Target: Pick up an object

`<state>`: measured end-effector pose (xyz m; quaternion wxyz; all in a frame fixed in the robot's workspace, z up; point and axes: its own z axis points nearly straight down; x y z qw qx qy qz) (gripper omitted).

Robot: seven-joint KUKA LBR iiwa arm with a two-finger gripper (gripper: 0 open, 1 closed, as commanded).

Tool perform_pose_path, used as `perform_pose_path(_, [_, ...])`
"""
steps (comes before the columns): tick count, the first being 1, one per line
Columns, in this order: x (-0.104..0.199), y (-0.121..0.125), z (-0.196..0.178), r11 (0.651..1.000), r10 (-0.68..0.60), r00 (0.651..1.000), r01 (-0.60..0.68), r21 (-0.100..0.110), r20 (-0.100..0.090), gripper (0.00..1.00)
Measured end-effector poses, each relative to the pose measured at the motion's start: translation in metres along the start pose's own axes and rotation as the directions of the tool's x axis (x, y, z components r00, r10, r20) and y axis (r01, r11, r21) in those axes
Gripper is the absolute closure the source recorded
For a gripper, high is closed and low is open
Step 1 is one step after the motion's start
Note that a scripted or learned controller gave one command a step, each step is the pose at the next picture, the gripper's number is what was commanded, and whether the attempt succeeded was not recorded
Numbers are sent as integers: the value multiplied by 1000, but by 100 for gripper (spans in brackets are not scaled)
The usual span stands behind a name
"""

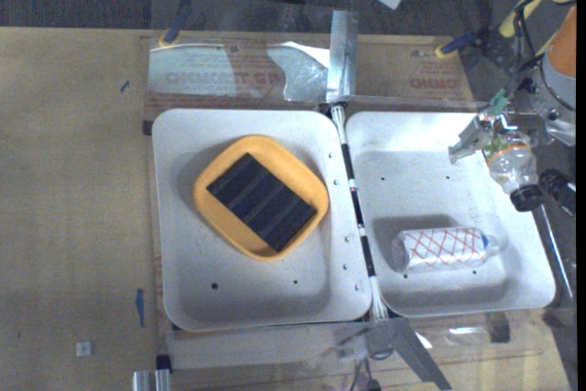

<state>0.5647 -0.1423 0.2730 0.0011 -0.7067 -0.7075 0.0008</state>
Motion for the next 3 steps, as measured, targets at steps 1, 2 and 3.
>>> perform_pose_path(1, [6, -31, 177, 995, -100, 995, 100, -4, 2, 0])
perform_pose_path(2, [5, -31, 168, 995, -97, 995, 97, -6, 3, 100])
perform_pose_path(3, [58, 20, 89, 944, -330, 944, 330, -5, 3, 100])
